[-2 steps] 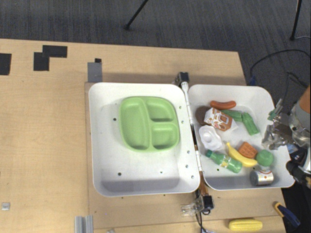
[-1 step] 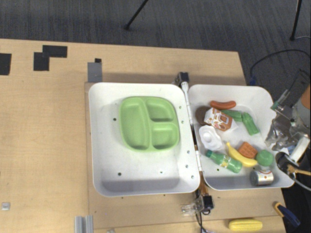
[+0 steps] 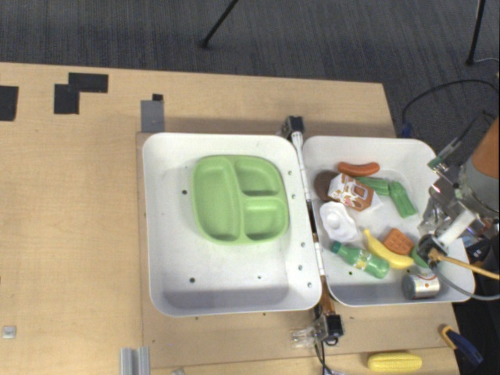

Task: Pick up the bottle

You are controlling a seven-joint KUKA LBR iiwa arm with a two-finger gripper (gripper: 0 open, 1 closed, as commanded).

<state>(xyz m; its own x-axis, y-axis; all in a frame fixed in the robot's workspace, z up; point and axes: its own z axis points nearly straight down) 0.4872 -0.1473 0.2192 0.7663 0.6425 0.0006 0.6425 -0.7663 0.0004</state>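
Note:
A small green bottle (image 3: 361, 258) with a yellowish label lies on its side near the front of the right bin (image 3: 406, 148), partly under a banana (image 3: 386, 251). My gripper (image 3: 436, 229) hangs over the right edge of that bin. It is well to the right of the bottle and apart from it, and nothing shows between its fingers.
The right bin also holds a sausage (image 3: 358, 168), a long green piece (image 3: 397, 194), a white and red packet (image 3: 351, 193), a white jug-like thing (image 3: 337, 221), an orange waffle (image 3: 398, 241) and a metal can (image 3: 422, 286). In the left bin (image 3: 168, 209) lies a green divided plate (image 3: 238, 198).

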